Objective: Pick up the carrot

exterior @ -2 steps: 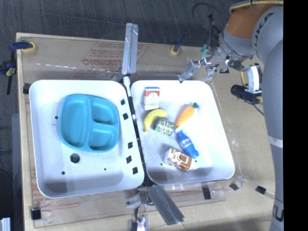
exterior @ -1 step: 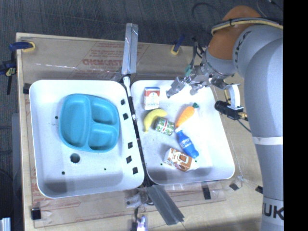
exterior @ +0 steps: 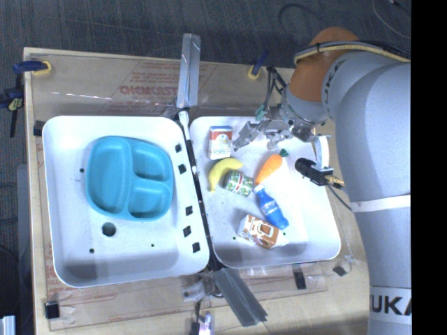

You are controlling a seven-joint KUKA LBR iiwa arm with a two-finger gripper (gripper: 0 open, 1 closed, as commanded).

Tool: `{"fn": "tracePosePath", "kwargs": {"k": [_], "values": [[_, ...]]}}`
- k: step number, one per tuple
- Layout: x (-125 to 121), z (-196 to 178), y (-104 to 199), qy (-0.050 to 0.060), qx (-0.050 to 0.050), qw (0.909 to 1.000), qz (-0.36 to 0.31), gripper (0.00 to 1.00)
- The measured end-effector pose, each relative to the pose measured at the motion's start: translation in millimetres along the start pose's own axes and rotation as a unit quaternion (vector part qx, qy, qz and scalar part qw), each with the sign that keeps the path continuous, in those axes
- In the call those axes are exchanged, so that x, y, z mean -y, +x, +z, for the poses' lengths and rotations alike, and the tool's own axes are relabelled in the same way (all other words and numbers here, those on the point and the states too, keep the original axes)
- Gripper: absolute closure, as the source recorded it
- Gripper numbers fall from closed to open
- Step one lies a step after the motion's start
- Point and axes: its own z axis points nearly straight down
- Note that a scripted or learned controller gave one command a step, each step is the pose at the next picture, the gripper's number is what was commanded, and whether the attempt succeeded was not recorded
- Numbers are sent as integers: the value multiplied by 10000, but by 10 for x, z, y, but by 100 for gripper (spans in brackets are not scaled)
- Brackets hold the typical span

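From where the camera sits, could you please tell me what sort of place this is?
Probably a robotics lab test bench: a grey arm, two shallow white bins clamped to a board, and toy groceries like the orange carrot.

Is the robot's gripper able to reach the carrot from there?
Probably yes. The gripper hangs just above and left of the carrot, whose top lies uncovered; the blue bottle only meets its lower end.

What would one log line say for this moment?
task: pick carrot | carrot: lying in right bin, not held | gripper: above bin's far edge
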Motion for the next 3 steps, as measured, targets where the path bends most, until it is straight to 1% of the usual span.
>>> {"fn": "tracePosePath", "kwargs": {"k": [1, 2, 3], "values": [[312, -417, -13, -3, -1, 9999, -171, 0], [5, -1010, -29, -14, 4, 9985, -554, 0], [346, 190, -33, -76, 20, 9999, -127, 0]]}}
